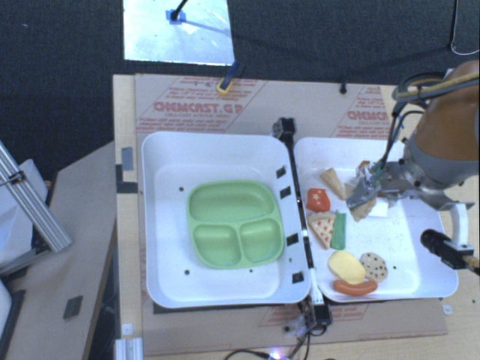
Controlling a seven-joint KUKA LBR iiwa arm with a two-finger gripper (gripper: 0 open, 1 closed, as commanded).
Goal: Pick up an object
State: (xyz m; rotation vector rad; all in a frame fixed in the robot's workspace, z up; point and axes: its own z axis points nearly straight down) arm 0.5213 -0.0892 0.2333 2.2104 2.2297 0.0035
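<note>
My gripper (363, 196) hangs low over the upper middle of the right bin (427, 276). A brown bread-like piece (362, 211) lies right beneath its tip, partly hidden by it; contact cannot be made out. A tan wedge (333, 182) lies just to its left. Further left are a red pepper piece (318, 199), a pizza slice (322, 229) and a green stick (339, 231). Along the bin's front lie a yellow lemon-like piece (344, 265), a speckled cookie (373, 265) and an orange sausage (352, 286).
The left bin (161, 201) holds a green divided plate (232, 223). A black divider with clips (294, 201) runs between the bins. The arm's grey body (446, 145) covers the right bin's far right corner. A black fitting (444, 247) sticks out at the right.
</note>
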